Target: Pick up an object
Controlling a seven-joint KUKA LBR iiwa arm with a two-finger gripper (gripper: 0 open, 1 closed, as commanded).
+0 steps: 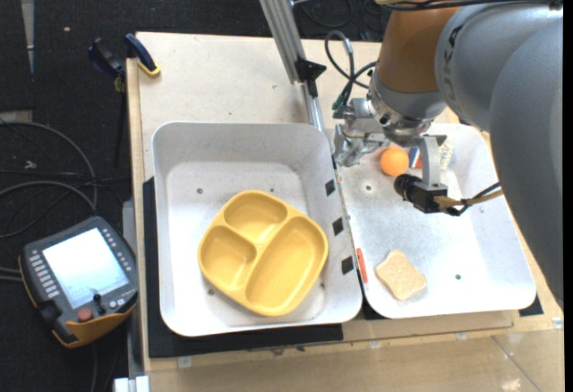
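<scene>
orange ball (392, 161) round, no long axis; beside pincer (356, 147); right bin (501, 292)

I am working in a robotics lab: loose black cables (40, 193) are trailing over dark carpet, a grey handheld control pendant with a lit screen (79, 278) is lying beside my pale wooden bench (224, 81), and a slanted aluminium camera pole (277, 14) is rising from it.

2 shallow white bins (170, 202) sat side by side on pale wooden bench (224, 77). Grey handheld control pendant with lit screen (79, 278) lay on dark floor left of bench. Slanted metal pole (277, 10) rose behind bins.
</scene>
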